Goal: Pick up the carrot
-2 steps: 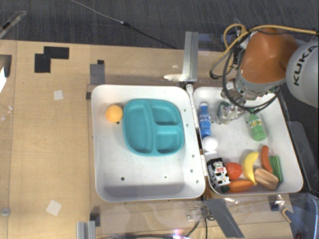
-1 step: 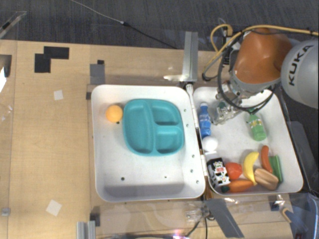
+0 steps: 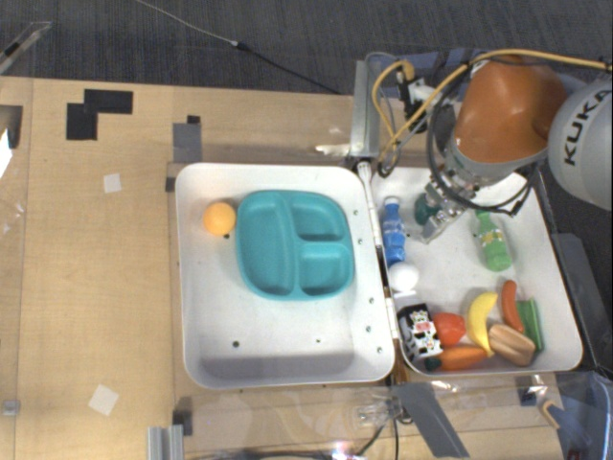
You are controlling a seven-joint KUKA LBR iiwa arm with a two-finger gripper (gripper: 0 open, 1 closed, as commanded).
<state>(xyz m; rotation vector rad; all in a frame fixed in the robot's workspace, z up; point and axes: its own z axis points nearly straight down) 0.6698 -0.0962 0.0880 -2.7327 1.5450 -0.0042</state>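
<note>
The carrot [image 3: 464, 357] is a stubby orange piece lying along the near wall of the right bin [image 3: 560, 286], between a black and white toy [image 3: 419, 333] and a tan bread roll [image 3: 510, 343]. My gripper [image 3: 434, 218] hangs over the far left part of that bin, well away from the carrot and toward the back. It sits beside a blue bottle [image 3: 391, 230]. I see nothing held in it.
Around the carrot lie a red tomato [image 3: 448, 327], a banana [image 3: 481, 314], a red sausage [image 3: 512, 304] and a green cucumber [image 3: 531, 322]. A white ball [image 3: 404, 277] and a green bottle [image 3: 493, 243] lie farther back. The left bin [image 3: 206, 343] holds a teal divided plate [image 3: 292, 243] and an orange ball [image 3: 219, 218].
</note>
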